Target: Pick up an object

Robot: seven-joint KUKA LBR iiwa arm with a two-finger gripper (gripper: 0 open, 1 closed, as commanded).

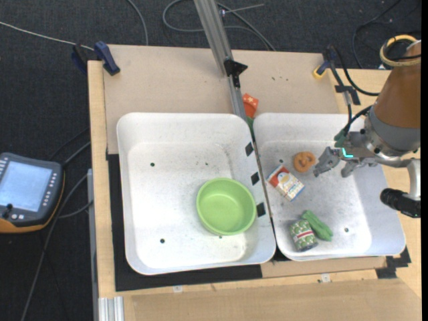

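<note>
My gripper (336,166) hangs over the right bin (374,246) with its two fingers spread apart and nothing between them. Just left of its fingertips lies a small orange pretzel-like toy (305,160). A red and white carton (285,183) lies tilted further left and lower. Near the bin's front sit a green and red can (302,235) and a green leafy toy (317,225) touching it. A green bowl (226,206) rests in the left bin (144,146), close to its right wall.
A metal post (217,32) rises at the back between the bins, with an orange piece (250,103) at its base. Blue clamps (105,57) hold the board's back corners. A teach pendant (23,191) lies on the floor at far left.
</note>
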